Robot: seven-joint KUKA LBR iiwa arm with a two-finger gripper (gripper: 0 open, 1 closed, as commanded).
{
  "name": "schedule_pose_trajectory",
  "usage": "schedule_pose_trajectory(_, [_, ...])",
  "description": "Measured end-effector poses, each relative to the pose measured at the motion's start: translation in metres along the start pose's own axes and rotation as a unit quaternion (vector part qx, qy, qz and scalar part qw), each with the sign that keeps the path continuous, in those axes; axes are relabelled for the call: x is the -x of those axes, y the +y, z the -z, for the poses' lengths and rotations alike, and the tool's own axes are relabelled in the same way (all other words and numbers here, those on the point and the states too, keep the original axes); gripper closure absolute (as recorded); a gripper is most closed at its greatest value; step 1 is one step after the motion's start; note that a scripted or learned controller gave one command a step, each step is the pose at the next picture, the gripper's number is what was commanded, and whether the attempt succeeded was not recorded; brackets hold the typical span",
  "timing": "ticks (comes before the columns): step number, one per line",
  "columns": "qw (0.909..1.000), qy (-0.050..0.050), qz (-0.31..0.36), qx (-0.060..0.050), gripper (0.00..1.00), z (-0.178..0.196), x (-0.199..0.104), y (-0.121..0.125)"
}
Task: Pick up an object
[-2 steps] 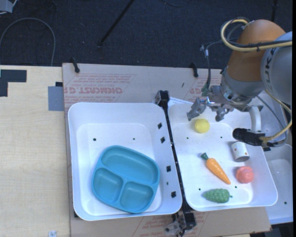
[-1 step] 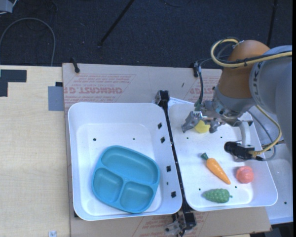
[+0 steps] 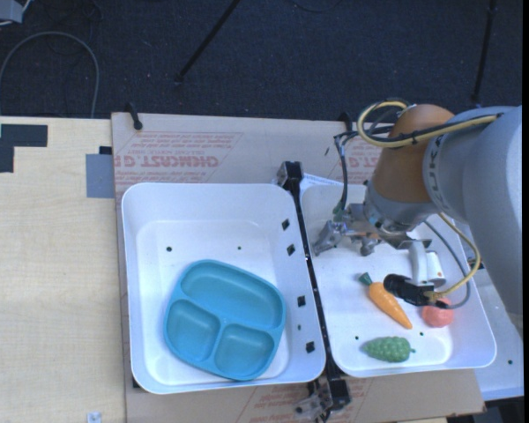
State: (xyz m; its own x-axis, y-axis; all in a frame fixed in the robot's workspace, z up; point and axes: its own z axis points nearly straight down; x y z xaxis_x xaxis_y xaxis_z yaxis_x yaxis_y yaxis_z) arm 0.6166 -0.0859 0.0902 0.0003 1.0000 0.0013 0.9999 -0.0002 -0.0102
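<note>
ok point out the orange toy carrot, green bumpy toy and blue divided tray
orange toy carrot (image 3: 389, 303), camera view, mid body
green bumpy toy (image 3: 388, 349), camera view, centre
blue divided tray (image 3: 225, 320), camera view, centre

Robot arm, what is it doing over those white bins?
The arm reaches in from the right, trying to pick something up. Its gripper is down at the back of the right bin, and it does not seem to be holding anything yet. A toy carrot, a pink toy and a bumpy green toy lie nearer the front of that bin. A blue divided plate sits alone in the left bin.
</note>
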Motion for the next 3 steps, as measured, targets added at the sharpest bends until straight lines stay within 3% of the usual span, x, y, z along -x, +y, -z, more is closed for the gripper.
schedule_pose_trajectory(1, [1.0000,0.000,-0.002,0.003,0.00,-0.003,0.000,-0.001])
schedule_pose_trajectory(2, [1.0000,0.000,-0.004,0.002,1.00,0.007,0.001,-0.001])
schedule_pose_trajectory(3, [1.0000,-0.001,-0.004,0.007,1.00,0.071,0.006,0.001])
